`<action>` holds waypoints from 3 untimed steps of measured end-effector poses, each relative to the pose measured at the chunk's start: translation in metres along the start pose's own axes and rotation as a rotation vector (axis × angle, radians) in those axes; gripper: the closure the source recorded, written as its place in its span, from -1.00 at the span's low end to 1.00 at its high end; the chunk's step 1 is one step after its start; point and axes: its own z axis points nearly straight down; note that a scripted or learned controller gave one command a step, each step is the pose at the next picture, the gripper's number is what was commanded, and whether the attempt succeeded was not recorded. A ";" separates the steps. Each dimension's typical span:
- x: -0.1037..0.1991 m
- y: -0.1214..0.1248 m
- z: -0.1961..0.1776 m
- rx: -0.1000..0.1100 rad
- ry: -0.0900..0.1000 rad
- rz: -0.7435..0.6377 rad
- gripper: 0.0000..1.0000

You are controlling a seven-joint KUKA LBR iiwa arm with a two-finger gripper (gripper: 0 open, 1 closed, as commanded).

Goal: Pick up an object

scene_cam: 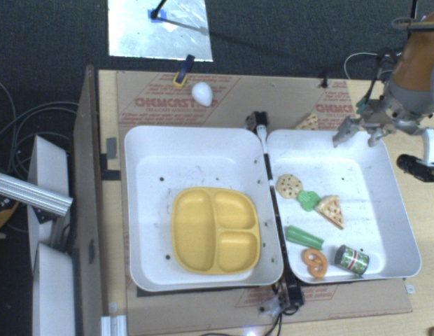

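Observation:
The right bin (374,187) holds a round cookie (289,185), a green piece (309,201), a pizza slice (331,211), a long green vegetable (304,236), a pretzel (315,262) and a small green can (352,260) lying on its side. My gripper (358,131) hangs over the far right rim of that bin, well away from the objects. Its two fingers stand apart with nothing between them.
The left bin (154,159) carries a yellow divided tray (215,229). A white egg (201,93) and a yellow-blue clip (182,72) lie on the cardboard behind the bins. A cracker-like piece (309,122) sits behind the right bin. Cables run at the left.

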 end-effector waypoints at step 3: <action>0.001 -0.170 0.101 -0.006 0.000 0.009 -1.00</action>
